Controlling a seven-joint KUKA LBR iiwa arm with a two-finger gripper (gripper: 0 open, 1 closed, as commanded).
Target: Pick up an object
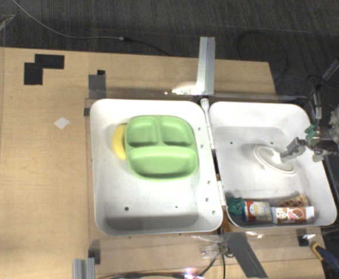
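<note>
- The tabletop (36, 173), pale wood, runs along the bottom of the frame and sits closest to the lens there; it carries both bins side by side, probably so the arm can reach either from the right edge.
- The left bin (152, 211), a shallow white tub in the middle of the frame, holds a green divided plate (161, 146) lying flat in its upper half, with a yellow object (118, 142) tucked partly under the plate's left edge; what that object is I cannot tell.
- The right bin (245, 124), the same white tub, takes up the centre right. Its sloping walls have likely let the loose things slide toward the lower edge.
- The arm (338, 129) comes in from the right edge, low over the right bin's rim.
- A white bowl-like dish (272, 158) lies tilted in the middle of the right bin. It is pale, glossy and hard to separate from the bin floor.
- A red-and-white tube or bottle (280, 213) lies on its side along the right bin's lower wall, a likely candidate to lift, beside a dark green lump (235, 205).
- The gripper (294, 149) sits at the dish's right rim; whether it is spread or pressed together I cannot tell.
</note>
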